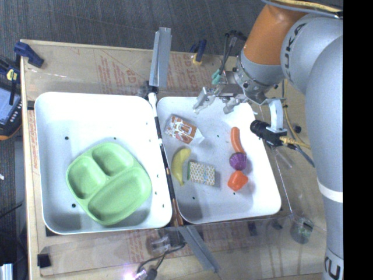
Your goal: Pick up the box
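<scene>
**Wooden bench with two white bins, arm over the right one**

Wood bench (87, 57) carries a left bin (52, 115) holding a green divided plate (109, 182). Over the right bin's (262, 200) far edge hangs the gripper (218, 101), its two fingers spread apart and holding nothing. Just below it and to its left lies the box (181, 129), orange and white. Beyond that sit a banana (180, 165) and patterned sponge (201, 173). Below the gripper to its right lie a red sausage (235, 139), purple fruit (238, 161) and orange piece (237, 181).

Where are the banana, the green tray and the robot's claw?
banana (180, 165): camera view, middle of the fruit.
green tray (109, 183): camera view, its centre divider.
gripper (217, 99): camera view, between its fingertips.
</scene>
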### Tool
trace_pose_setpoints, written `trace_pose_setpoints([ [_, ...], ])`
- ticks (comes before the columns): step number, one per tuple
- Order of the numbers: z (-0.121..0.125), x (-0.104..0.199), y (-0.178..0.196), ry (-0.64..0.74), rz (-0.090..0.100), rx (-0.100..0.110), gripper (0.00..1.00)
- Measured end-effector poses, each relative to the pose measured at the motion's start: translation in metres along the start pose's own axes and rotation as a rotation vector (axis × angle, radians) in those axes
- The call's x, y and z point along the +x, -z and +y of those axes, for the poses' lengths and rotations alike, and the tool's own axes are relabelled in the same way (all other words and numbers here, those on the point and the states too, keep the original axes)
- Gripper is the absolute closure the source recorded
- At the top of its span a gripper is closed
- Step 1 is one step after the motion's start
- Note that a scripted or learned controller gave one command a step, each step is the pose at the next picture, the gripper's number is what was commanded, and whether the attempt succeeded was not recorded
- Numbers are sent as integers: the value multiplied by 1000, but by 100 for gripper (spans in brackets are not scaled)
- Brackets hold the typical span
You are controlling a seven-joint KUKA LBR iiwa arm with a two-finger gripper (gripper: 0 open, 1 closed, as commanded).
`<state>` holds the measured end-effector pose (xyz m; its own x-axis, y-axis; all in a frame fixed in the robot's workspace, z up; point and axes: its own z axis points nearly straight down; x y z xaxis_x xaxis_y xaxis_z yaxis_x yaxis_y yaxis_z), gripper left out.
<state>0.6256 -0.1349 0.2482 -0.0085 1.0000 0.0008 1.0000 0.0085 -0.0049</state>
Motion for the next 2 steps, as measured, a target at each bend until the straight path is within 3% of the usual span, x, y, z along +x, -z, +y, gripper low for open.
trace_pose_setpoints([
  [1,-72,15,-98,98,-1,1,0],
  [2,-121,-24,-154,44,-3,-9,0],
])
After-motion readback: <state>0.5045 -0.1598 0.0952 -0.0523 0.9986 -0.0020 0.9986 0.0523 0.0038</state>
